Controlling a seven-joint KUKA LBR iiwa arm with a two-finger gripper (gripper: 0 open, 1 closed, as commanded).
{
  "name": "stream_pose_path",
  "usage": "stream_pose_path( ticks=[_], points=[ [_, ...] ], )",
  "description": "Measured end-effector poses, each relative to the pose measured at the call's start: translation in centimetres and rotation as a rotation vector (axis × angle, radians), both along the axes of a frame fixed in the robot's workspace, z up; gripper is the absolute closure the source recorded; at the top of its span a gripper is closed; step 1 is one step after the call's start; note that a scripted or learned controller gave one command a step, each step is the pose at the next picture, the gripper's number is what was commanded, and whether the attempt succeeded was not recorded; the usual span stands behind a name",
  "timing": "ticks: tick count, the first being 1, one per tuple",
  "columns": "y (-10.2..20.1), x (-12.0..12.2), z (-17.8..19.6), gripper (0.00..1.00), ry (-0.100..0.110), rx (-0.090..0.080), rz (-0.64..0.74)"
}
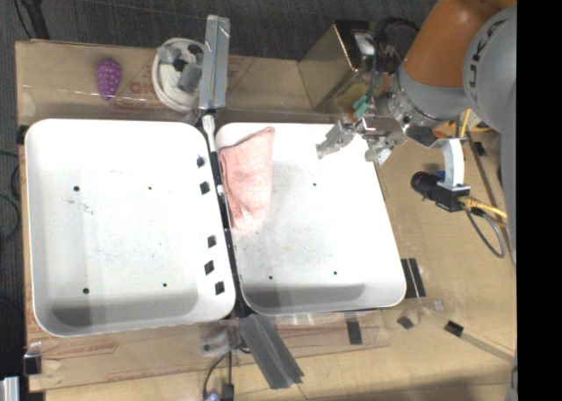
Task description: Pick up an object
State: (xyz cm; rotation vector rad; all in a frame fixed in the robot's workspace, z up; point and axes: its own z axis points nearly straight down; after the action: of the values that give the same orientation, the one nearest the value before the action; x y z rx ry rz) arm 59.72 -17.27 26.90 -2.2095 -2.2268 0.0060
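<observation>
A pink cloth [246, 178] lies crumpled against the left wall of the right bin [373, 281], running from the back rim toward the middle. My gripper [356, 146] hangs over the back right part of that bin, well to the right of the cloth and apart from it. It is open, its two fingers spread wide with nothing between them. The left bin [53, 303] holds no objects that I can see.
Behind the left bin, a purple grape-like object [108, 77] and a white round holder [178, 75] rest on the bench. A metal bar [215, 61] stands at the divider's back end. A brown box [338, 57] sits behind the right bin.
</observation>
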Motion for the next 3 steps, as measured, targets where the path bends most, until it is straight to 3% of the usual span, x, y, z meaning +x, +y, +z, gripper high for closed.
stream_pose_path(
  ticks=[1, 2, 3],
  points=[
    [-3.4, -3.2, -2.3, 0.0, -0.002, -0.001, -0.128],
    [-2.0, -6.2, 4.0, 0.0, -0.005, -0.003, -0.347],
    [-3.0, -4.5, 5.3, 0.0, -0.005, -0.001, -0.274]
  ],
)
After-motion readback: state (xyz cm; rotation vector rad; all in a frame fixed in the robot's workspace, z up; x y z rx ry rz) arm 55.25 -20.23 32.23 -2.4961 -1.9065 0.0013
